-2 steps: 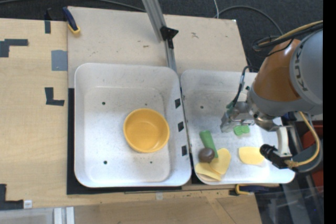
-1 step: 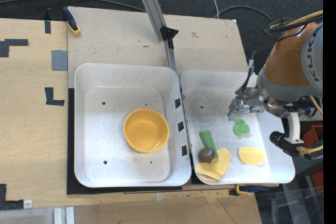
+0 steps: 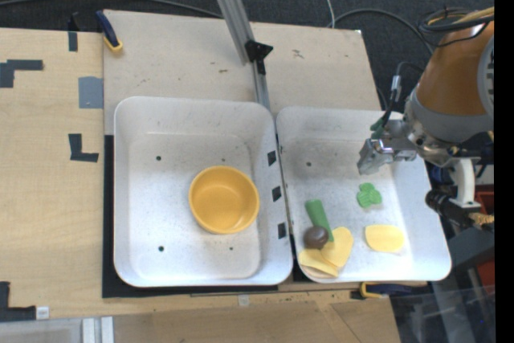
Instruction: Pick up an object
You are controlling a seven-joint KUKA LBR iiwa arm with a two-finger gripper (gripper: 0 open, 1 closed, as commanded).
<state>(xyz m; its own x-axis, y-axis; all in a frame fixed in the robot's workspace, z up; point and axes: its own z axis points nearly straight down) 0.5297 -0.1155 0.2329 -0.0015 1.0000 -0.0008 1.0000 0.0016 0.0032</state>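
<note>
From the overhead camera I see my gripper (image 3: 371, 157) hanging over the right bin (image 3: 321, 132), toward the three o'clock side of that bin, with the grey wrist and orange band behind it at the frame's right edge. I cannot tell how far apart its fingers stand; the metal tip is a small blurred shape from here. Nothing shows between the fingers, and I cannot tell whether the tip touches the bin floor.

The candidates for picking sit in the lower half of the right bin. A small green crumpled piece (image 3: 369, 195) lies just at six o'clock from the gripper, near but apart from it. A yellow rounded piece (image 3: 385, 238) lies further toward six o'clock, near the bin's bottom rim. At about seven o'clock from the gripper, a green stick-like piece (image 3: 316, 213) lies tilted, its lower end touching a brown ball (image 3: 316, 237), which rests against a pale yellow flat piece (image 3: 331, 251) pressed into the bin's bottom-left corner.

The upper half of the right bin is bare floor, open room at nine to twelve o'clock from the gripper.

The left bin (image 3: 144, 140) holds a yellow bowl (image 3: 224, 198), upright, right of its centre, well apart from the walls. The two bins touch along their shared rim.
</note>
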